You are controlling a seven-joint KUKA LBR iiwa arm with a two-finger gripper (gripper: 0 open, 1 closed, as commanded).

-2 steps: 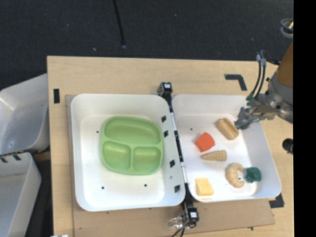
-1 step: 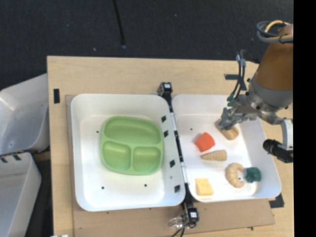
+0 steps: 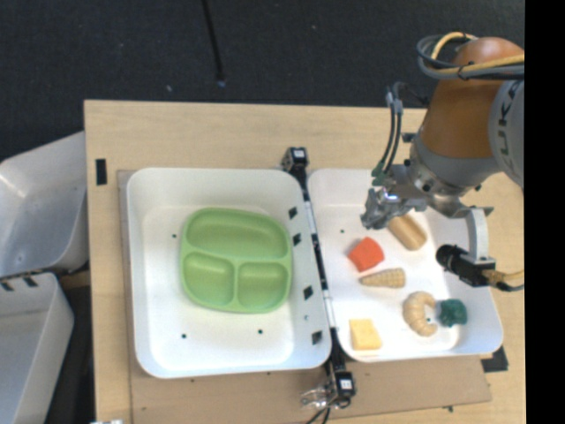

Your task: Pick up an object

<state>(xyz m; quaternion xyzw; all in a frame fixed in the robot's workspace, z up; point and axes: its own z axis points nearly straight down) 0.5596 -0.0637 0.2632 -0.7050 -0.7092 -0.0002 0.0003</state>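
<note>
Gripper (image 3: 381, 208) low in right bin (image 3: 340, 193), beside tan cylinder (image 3: 408, 231), above orange block (image 3: 365, 254); grasp state impossible to tell, fingertips blurred. Arm cut off at right edge.

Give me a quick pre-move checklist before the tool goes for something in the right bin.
1. Tool over the right bin: ok, it hangs near the bin's back left.
2. Nothing between its fingers: cannot tell, they are too small to read.
3. Nearest targets free-standing: ok, the orange block and the tan cylinder lie apart.
4. Cone clear of the block: ok, a small gap shows.
5. Doughnut isolated: not ok, the teal piece sits against it.
6. Yellow block away from the bin's wall: not ok, it lies near the front rim.
</note>
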